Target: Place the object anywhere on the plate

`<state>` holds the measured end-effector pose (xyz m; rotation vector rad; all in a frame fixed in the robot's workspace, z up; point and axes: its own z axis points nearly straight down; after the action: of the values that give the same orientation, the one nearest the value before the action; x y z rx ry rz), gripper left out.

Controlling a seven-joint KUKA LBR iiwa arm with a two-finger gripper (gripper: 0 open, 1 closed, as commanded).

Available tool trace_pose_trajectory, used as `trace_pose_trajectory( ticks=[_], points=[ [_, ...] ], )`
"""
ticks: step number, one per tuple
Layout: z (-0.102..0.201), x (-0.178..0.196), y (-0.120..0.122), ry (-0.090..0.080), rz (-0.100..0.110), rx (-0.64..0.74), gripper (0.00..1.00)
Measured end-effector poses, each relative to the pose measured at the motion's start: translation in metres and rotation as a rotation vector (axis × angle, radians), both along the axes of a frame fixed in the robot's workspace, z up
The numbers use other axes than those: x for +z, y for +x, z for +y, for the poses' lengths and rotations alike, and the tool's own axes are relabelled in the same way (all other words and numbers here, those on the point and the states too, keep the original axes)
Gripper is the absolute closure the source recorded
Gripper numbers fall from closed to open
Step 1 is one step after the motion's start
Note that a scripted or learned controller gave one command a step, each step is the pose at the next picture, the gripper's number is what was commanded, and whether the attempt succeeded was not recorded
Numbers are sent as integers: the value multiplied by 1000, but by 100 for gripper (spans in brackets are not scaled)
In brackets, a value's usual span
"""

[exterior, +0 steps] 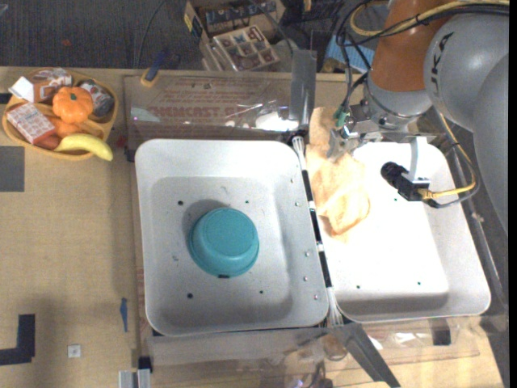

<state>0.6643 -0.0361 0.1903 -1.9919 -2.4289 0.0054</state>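
Layout on the surface point(65, 241): two shallow white bins side by side, left bin point(161, 168) at 9 o'clock, right bin point(436, 281) at 3 o'clock, meeting along a shared rim.

Near the centre of the left bin, slightly toward 6 o'clock: teal plate point(224, 241), round, resting on the bin floor, apart from all four walls.

Task item: pale tan object point(346, 204), soft and crumpled in look, blurred. Located in the right bin at its 9 o'clock side, close against the shared rim. Separated from the plate by that rim. Broadest at the 6 o'clock end; narrower toward 12 o'clock, reaching up to the end effector.

End effector point(347, 132): positioned at the 11 o'clock corner of the right bin, directly over the upper end of the object. Released or clenched: cannot tell. Grasp on the object: not confirmable at this sharpness.

Grey arm point(477, 55) with orange band point(408, 31): entering from 2 o'clock, bent down toward the right bin. Below the wrist, at 3 o'clock of the object: black fitting point(402, 178) with a yellow cable trailing toward 3 o'clock.

At 10 o'clock of the surface, well apart from both bins: basket point(16, 128) holding an orange pumpkin point(73, 105), a yellow banana point(85, 145) and small packets. At 12 o'clock of the left bin: clear plastic sheet point(210, 111).
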Motion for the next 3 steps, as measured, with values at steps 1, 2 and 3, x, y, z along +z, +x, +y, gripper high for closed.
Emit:
trace_pose_trajectory(
  ticks=[1,2,3],
  points=[
    [1,32,1,1,-2,2,100],
    [54,38,-10,3,1,402,100],
    [101,44,-15,4,0,799,100]
  ],
)
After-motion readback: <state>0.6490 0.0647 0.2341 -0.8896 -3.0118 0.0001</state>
